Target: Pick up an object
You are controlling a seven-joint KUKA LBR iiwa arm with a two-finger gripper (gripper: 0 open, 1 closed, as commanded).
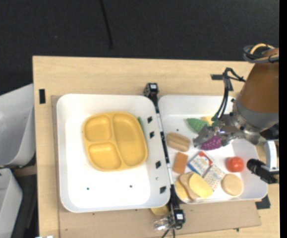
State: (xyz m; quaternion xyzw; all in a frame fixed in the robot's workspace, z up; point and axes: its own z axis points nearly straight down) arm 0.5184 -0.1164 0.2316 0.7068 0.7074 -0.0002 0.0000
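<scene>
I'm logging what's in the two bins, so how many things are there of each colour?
Yellow: 3, divided plate, cheese round, piece near the green one
Tan or brown: 4, including bread roll
Red: 1, tomato
Purple: 1, grapes
Green: 1
Printed: 2, small cartons
Total: 12

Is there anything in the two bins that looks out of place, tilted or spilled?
Nothing looks spilled or damaged. The yellow divided plate lies flat in the left bin, slightly turned against its edges. The toy foods in the right bin are crowded toward its front, some overlapping, like the yellow slice.
</scene>
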